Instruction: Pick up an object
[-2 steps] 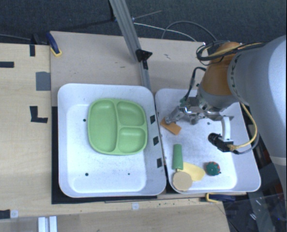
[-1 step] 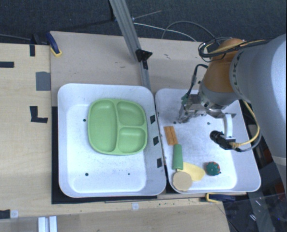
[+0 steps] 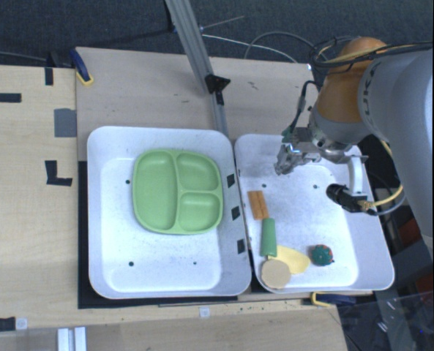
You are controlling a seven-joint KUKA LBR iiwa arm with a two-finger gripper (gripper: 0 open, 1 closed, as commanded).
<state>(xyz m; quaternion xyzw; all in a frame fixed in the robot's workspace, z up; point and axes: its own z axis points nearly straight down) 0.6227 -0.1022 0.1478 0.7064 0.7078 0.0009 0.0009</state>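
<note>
My 2 bins: the left bin bears a green divided plate. My gripper hangs over the right bin, grip state unclear. Below lie a green stick, orange block, teal ball.

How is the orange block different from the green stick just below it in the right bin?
The orange block is flat, rectangular and shorter; the green stick is rounded and longer. The orange block lies apart from other items; the green stick's lower end meets the yellow piece and tan disc. Both lie lengthwise near the right bin's left wall.
</note>
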